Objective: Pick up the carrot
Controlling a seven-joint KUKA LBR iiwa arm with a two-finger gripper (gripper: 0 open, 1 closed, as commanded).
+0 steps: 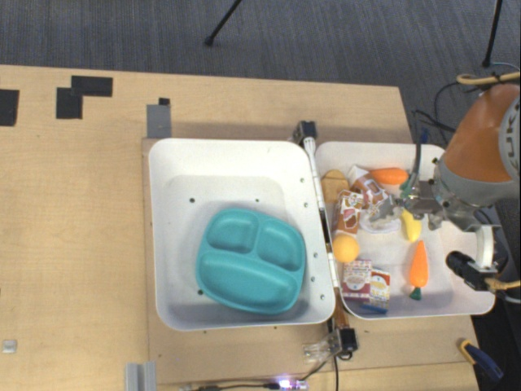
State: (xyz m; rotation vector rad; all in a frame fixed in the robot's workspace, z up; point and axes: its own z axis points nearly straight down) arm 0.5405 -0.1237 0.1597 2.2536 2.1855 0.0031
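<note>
Camera view. Nearest the lens, at the right edge of the frame, stands the arm (pixel 487 149), its orange band and grey wrist overhanging the upper right part of the right bin (pixel 472 304). The gripper (pixel 396 208) reaches leftward from the wrist into the middle of that bin; its tip sits among the packets, and whether it is spread or closed cannot be told at this size. Nothing is visibly pinched in it.

The carrot (pixel 418 267) lies in the lower right part of the right bin, orange body upward in the frame and green end pointing toward the lower edge, slightly tilted. It is apart from the gripper, below and to the right of it. A yellow piece (pixel 412 226) lies just above the carrot's upper end, a round yellow-orange fruit (pixel 346 248) lies to the left near the bin wall, and a printed carton (pixel 364 281) lies lower left of centre. An orange item (pixel 389 176) rests near the bin's upper wall.

The left bin (pixel 171 300) holds a teal divided plate (pixel 251 259); both bins sit on the bench (pixel 73 243).

Judgement: the step in hand is the approach. A good grasp probably calls for moving toward the lower right, closing across the carrot's narrow width at mid-body, and clearing the yellow piece.
</note>
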